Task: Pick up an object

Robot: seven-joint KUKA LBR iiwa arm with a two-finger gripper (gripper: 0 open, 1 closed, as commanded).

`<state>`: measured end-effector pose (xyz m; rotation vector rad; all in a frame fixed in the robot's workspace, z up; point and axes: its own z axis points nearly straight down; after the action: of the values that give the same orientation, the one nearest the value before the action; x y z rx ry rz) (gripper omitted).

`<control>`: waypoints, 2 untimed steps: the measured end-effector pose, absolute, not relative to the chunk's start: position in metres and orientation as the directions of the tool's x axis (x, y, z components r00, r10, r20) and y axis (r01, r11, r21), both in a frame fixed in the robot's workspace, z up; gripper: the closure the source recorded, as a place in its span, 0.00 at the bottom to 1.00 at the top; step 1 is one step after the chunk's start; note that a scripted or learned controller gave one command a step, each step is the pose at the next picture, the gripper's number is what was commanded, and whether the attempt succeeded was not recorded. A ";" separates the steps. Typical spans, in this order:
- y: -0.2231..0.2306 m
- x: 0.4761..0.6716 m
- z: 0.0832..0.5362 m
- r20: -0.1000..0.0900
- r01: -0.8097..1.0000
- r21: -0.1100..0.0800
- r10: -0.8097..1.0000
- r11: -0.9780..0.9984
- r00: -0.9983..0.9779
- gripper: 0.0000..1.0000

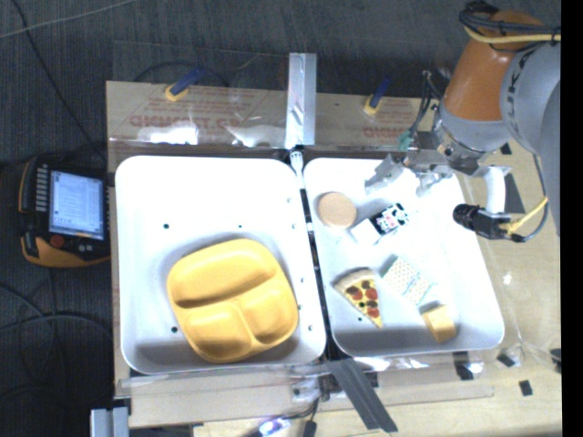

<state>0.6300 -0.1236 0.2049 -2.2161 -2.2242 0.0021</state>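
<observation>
My gripper (pixel 405 177) hangs over the back part of the right bin (pixel 474 271), open, with nothing between its fingers. Just below and left of it lies a small white and black block (pixel 388 219). A round tan disc (pixel 336 209) sits further left, near the bin's divider wall. Toward the front lie a pizza slice toy (pixel 362 297), a white dotted packet (pixel 407 279) and a tan block (pixel 439 322).
The left bin (pixel 146 208) holds a yellow divided tray (pixel 232 296). A handheld pendant with a lit screen (pixel 66 209) rests left of the bench. The arm's orange band (pixel 481 78) and cables stand at the upper right.
</observation>
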 end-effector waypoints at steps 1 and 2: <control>-0.122 0.630 0.213 0.002 1.000 -0.004 1.000 0.007 -0.007 1.00; -0.122 0.630 0.213 0.001 1.000 -0.004 1.000 0.007 -0.007 0.00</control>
<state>0.6303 -0.1220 0.2132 -2.2113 -2.2260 0.0029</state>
